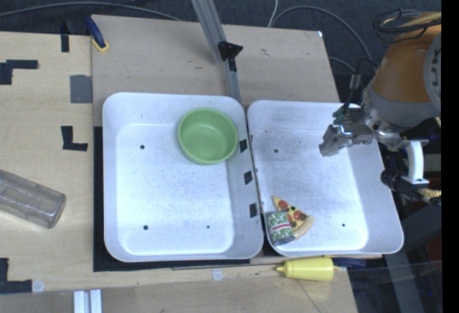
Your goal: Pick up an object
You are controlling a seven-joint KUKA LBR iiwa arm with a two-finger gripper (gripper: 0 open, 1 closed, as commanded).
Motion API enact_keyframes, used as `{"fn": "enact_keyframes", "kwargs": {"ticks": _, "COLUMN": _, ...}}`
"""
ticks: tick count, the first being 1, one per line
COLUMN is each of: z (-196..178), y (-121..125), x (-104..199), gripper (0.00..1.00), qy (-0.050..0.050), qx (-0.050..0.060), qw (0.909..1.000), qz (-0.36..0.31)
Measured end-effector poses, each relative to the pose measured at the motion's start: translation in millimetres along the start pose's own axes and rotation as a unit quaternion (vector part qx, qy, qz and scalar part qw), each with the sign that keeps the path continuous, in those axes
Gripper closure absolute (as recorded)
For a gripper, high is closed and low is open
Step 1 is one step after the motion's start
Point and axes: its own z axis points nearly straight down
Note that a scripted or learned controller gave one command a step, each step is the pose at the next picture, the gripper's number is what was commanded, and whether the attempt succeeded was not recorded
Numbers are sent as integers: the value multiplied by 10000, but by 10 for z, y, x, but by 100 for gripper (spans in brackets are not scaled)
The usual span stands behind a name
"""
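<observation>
Grey gripper (337,138) hovering at 3 o'clock, can't tell its grip state; nothing picked yet, pizza slice (288,220) at 5, green bowl (207,136) at 11.

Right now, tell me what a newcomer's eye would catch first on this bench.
The green bowl stands out, sitting at the far right of the left bin. Next comes the pizza slice toy in the right bin's near-left corner. The end effector hangs over that bin's far right side.

Both white bins (172,232) look like speckled matt plastic, the green bowl (207,136) smooth plastic, the bench (43,125) pale wood.
</observation>
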Motion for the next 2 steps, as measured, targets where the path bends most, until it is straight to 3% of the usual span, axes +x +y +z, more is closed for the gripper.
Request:
{"fn": "enact_keyframes", "kwargs": {"ticks": 1, "z": 33, "y": -1, "x": 1, "gripper": 100, "qy": 2, "qx": 31, "qw": 10000, "qz": 6}}
{"fn": "enact_keyframes", "kwargs": {"ticks": 2, "z": -25, "y": 176, "x": 498, "gripper": 100, "qy": 12, "qx": 25, "qw": 10000, "qz": -24}}
